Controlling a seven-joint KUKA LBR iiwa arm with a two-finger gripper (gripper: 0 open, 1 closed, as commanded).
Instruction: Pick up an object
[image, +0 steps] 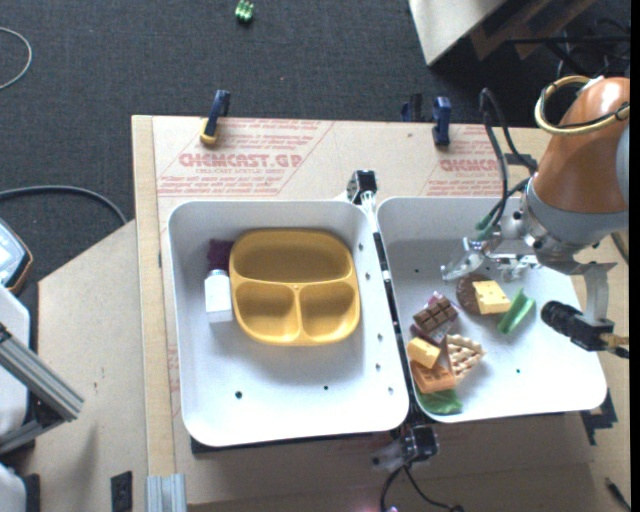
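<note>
My gripper (482, 262) hangs over the right bin (560, 385), near its back half. Just below it lie a brown round cookie (468, 296) with a yellow cheese block (491, 297) on it, and a green pod (517, 312) to their right. Further forward sit a chocolate bar piece (435, 315), a waffle piece (463, 352), a yellow wedge (423, 352), an orange piece (435, 379) and a green leaf (443, 402). I see nothing held in the gripper.
The left bin (200, 400) holds a yellow divided plate (293, 285), with a small white bottle (218, 294) and a dark purple item (220, 250) beside its left edge. A black part of the arm (572, 323) juts over the right bin's right side.
</note>
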